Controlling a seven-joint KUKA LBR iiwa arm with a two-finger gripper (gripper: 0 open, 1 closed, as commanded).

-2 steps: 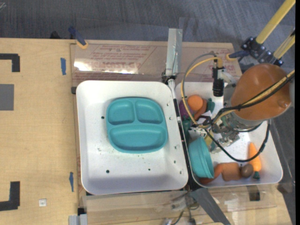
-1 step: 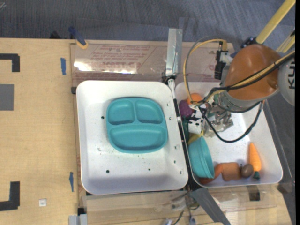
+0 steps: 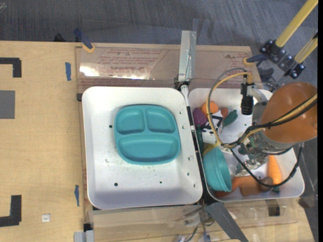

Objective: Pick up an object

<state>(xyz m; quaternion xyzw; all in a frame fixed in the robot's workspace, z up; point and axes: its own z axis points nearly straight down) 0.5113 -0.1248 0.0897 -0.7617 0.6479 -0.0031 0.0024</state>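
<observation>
The arm reaches down into the right bin. The claw hangs low over the toys there, but wires and metal hide its tips, so I cannot tell if it is spread or pinched.

Right by it lie a carrot, an orange lump and a teal bowl tipped on its side against the wall. A purple toy sits farther back.

The left bin holds a teal tray with three parts.

The carrot looks like the best pick. It is probably light, hard plastic and a bit slippery. A grab across its thin middle should work. The bowl is wide and round, so it could slip out.
</observation>
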